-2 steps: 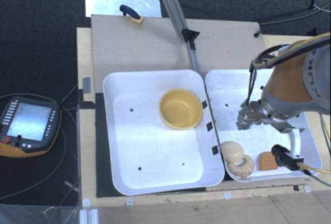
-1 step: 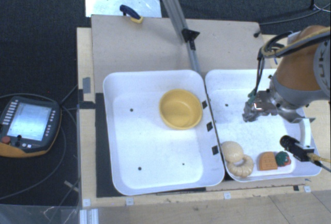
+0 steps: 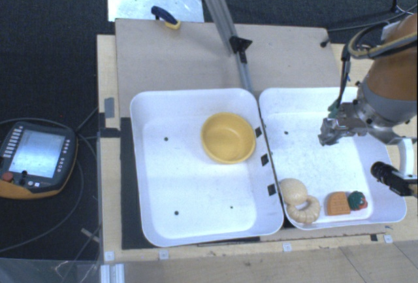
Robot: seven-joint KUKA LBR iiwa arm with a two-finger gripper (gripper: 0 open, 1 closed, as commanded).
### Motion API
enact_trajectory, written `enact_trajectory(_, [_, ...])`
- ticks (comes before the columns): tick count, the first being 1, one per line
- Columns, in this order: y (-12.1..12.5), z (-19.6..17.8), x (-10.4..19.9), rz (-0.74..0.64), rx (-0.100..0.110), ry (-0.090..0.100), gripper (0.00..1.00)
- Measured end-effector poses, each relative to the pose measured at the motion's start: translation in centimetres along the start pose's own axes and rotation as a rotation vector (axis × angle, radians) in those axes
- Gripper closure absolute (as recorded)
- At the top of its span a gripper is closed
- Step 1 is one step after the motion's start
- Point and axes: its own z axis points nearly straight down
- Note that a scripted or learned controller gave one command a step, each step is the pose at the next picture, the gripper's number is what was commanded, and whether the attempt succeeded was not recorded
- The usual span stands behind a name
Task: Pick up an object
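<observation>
1. Two shallow white bins with rounded corners and a smooth plastic look sit side by side on the tan surface (image 3: 196,53): the left bin (image 3: 157,210) and the right bin (image 3: 294,112).
2. A round yellow bowl (image 3: 228,137), smooth and matte, lies in the left bin near its right edge, open side up.
3. Along the right bin's near edge lie a pale, ridged shell-like piece (image 3: 292,189), a cream ring (image 3: 305,209) touching it, and a small orange block (image 3: 337,203) with a dark green lump (image 3: 356,200) against it.
4. The metal gripper (image 3: 328,131) hangs over the middle of the right bin, below the grey and orange arm (image 3: 392,72).
5. Whether its parts are spread or closed cannot be told; nothing shows between them.
6. The three objects lie nearer the bin's near edge than the gripper, apart from it; the bowl is well to its left.
</observation>
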Motion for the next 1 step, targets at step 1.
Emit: enact_trajectory(1, [2.69,-0.53,5.08,-0.003,0.004,0.001,1.00])
